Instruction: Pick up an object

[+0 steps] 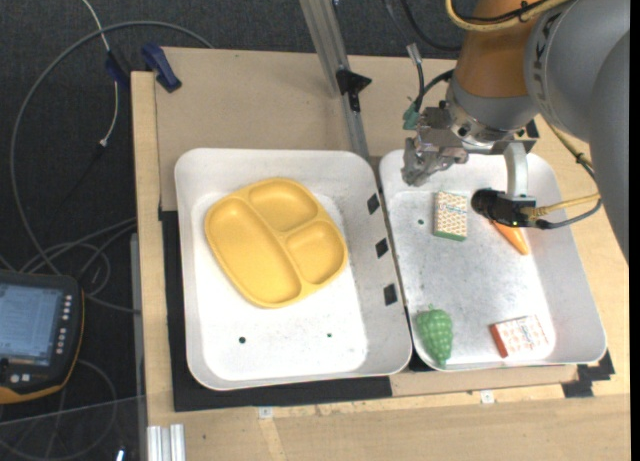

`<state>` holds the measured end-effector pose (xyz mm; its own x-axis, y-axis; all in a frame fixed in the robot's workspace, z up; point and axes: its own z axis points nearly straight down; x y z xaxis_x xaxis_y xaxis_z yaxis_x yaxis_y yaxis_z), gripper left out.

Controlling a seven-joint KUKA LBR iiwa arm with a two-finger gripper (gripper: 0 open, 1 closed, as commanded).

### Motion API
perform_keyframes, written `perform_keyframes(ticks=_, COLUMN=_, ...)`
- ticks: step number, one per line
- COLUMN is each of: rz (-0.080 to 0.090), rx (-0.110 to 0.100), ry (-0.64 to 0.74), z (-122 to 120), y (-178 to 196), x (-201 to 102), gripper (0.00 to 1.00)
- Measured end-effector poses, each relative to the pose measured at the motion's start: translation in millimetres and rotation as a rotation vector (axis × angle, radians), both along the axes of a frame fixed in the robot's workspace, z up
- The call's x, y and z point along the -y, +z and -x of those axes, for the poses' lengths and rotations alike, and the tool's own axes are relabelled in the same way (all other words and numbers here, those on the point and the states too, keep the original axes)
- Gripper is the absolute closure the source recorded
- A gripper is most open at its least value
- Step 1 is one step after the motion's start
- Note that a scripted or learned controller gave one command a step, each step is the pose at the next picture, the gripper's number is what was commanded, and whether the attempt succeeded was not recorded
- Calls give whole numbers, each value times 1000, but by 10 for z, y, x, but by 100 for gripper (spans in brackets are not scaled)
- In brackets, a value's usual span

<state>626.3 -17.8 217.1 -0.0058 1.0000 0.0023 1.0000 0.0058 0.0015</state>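
My gripper point(418, 173) hangs over the far left corner of the right bin point(470, 279), its tips close together with nothing visible between them. Just to its right lies a small patterned box point(451, 216). An orange carrot point(513, 236) lies further right, partly under a black part of the arm. A green lumpy toy point(435, 335) rests at the near left of the right bin. At the near right of that bin is a red and white packet point(521, 335).
The left bin point(290, 339) holds a yellow divided plate point(276, 240). A metal post point(330, 39) rises behind the bins. Cables and a blue clamp point(160, 67) lie at the far left, a tablet point(35, 334) at the left edge.
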Motion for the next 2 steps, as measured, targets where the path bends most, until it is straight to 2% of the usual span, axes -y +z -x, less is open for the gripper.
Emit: perform_keyframes(ticks=2, rz=-1, rx=1, ry=1, z=-55, y=199, x=-963, gripper=100)
